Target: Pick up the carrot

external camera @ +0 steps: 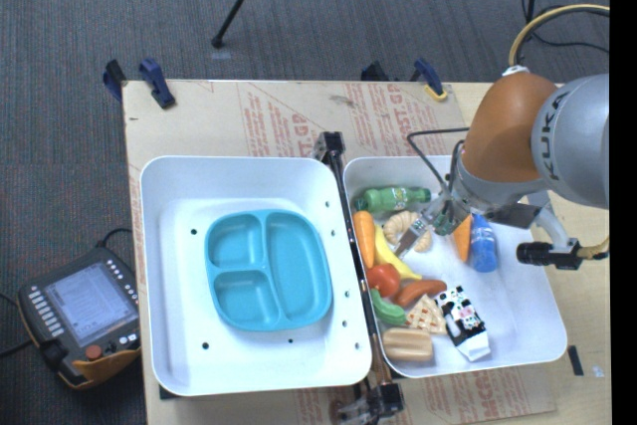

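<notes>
- Front of right bin (537,338): hot-dog bun (408,344) by the front wall, cow-print milk carton (465,321) just to its right, lying tilted.
- Behind those: waffle piece (426,316), sausage (419,292), green pepper (388,309), tomato (383,278), banana (393,259). All packed together along the bin's left side.
- Carrot (365,236): lies lengthwise against left wall of right bin, just beside the divider btwn bins; tomato touches its near end.
- Green bottle (393,198) on its side at back of pile, behind the carrot.
- Gripper (412,236): low over the pile, approx. mid-bin, fingertips pointing left toward a tan ridged item (402,222). Right of the carrot, not on it. Fingers look slightly apart w/ nothing btwn them.
- Orange piece (462,239) and blue bottle (483,248) sit right of gripper, under the wrist.
- Left bin (164,214): blue 3-compartment plate (268,269), centred.
- Teach pendant (80,314) on floor, left of bench.
</notes>
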Available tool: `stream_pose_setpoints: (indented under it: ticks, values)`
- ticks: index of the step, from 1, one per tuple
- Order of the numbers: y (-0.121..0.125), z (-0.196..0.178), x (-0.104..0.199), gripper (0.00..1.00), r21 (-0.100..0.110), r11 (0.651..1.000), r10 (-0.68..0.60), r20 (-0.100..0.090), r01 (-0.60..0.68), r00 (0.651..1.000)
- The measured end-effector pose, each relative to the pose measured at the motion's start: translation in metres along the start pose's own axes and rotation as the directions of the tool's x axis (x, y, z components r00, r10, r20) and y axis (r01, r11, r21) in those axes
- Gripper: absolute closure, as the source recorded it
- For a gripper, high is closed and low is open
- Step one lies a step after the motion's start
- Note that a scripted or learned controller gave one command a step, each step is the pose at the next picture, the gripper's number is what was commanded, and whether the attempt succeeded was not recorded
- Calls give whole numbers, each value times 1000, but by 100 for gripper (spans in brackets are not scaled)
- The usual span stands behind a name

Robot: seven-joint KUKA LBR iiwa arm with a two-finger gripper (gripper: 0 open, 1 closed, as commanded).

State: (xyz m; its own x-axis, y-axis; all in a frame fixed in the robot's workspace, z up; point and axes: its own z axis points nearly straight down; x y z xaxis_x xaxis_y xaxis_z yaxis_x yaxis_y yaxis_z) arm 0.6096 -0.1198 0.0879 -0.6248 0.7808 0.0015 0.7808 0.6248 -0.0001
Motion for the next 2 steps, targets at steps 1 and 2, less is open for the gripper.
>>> stream_pose_setpoints:
  ticks: [1,2]
  values:
    - [-37,0,42,0,0,980,-200,0,200,980]
    - [-51,-1,80,0,2,965,264,10,-264,965]
